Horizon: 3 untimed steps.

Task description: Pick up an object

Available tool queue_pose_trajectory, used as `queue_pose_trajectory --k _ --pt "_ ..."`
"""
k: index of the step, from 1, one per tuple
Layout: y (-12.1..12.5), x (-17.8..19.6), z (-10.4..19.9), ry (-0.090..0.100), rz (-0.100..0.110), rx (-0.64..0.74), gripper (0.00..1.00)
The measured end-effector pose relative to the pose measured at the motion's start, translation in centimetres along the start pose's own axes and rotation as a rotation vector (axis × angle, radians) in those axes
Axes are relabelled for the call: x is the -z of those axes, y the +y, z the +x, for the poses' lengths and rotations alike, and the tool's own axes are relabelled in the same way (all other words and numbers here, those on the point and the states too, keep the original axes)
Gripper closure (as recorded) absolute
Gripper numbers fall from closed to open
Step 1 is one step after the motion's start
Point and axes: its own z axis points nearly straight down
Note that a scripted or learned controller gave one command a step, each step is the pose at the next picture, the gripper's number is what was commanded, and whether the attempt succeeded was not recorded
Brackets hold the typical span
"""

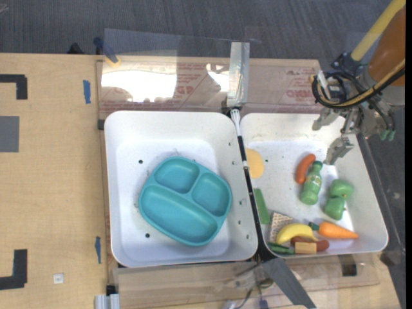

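Note:
My gripper (pixel 329 138) hangs over the back right part of the right bin (pixel 376 201). Its fingers (pixel 337 149) are open with nothing between them. Just below and left of it lie an orange-red sausage (pixel 304 168) and a green bottle (pixel 311 185). A green pepper (pixel 338 197) sits to the right of the bottle. Along the bin's front lie a carrot (pixel 338 231), a banana (pixel 296 232), a brown sausage (pixel 313 244) and a cracker (pixel 280 222).
A yellow-orange disc (pixel 255 163) and a green strip (pixel 261 205) lie by the right bin's left wall. The left bin (pixel 122 140) holds a teal divided plate (pixel 187 200). A clear panel with taped edges (pixel 238 76) stands behind both bins.

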Motion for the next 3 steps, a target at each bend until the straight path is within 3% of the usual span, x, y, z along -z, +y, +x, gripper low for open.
queue_pose_trajectory --k 1,2,3 --pt "1.8 -12.0 -1.3 -0.003 -0.001 -0.041 0.0" --pt "-0.1 -12.3 4.7 -0.002 0.001 -0.044 0.0" --pt "-0.3 -12.4 4.0 -0.005 0.0 -0.073 0.0"
